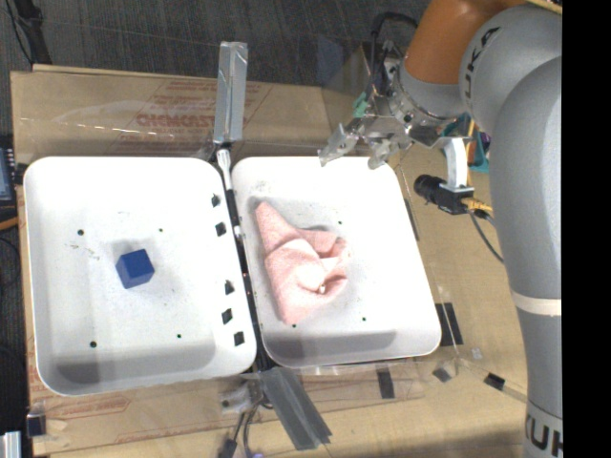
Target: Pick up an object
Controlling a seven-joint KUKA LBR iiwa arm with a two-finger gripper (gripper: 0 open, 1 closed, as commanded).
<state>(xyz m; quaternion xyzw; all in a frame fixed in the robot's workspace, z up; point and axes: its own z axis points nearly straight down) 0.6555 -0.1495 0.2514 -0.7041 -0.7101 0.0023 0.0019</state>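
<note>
Currently the gripper [360, 148] hangs empty, fingers spread, over the right bin's [406, 256] far rim, while the pink cloth [298, 260] lies crumpled mid-bin; descending from here risks striking the rim or pinching only a loose fold.

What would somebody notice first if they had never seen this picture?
Probably the crumpled pink cloth lying in the middle of the right bin, and the small blue cube sitting alone in the left bin. Then the big grey arm with its orange band, its pincer hovering above the right bin's far edge.
</note>
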